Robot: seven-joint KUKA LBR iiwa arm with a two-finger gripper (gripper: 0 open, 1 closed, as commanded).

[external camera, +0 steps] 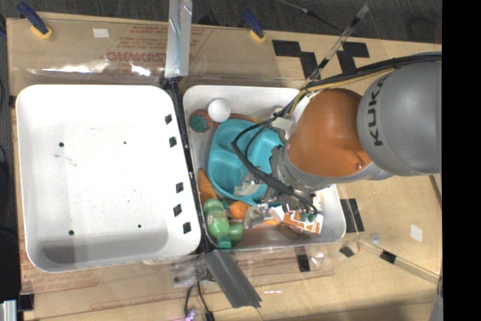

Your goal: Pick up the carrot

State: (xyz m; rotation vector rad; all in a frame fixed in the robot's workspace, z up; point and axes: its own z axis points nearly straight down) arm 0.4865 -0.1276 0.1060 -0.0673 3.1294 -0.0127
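While arm perhaps hides carrot.

Even overhead light, glare on the left bin, soft shadows, slightly grainy focus.

Orange carrot, lying along right bin's left wall, just above green bottle

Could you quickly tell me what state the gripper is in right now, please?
Gripper: cannot be told; it is low in the right bin, near the carrot.
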